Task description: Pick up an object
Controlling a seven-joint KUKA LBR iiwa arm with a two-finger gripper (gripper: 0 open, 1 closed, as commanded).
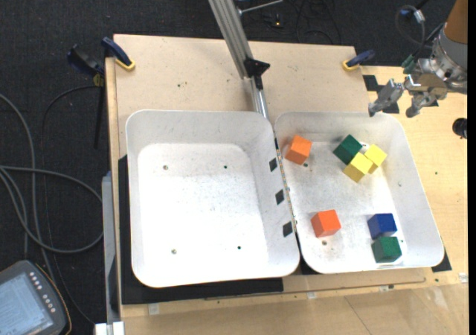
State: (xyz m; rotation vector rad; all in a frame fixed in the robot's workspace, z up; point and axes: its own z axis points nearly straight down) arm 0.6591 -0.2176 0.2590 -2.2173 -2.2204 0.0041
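Overhead, the gripper (400, 100) hovered open and empty above the right bin's (420, 199) far edge, near the green block (346, 150).

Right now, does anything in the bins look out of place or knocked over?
Nothing spilled or damaged. All the blocks sit in the right bin; a green block and yellow blocks are jammed together, tilted.

Open floor lies mid-bin in the right bin (416, 199) between the spread blocks; green cube (346, 150) touches yellow blocks (365, 162).
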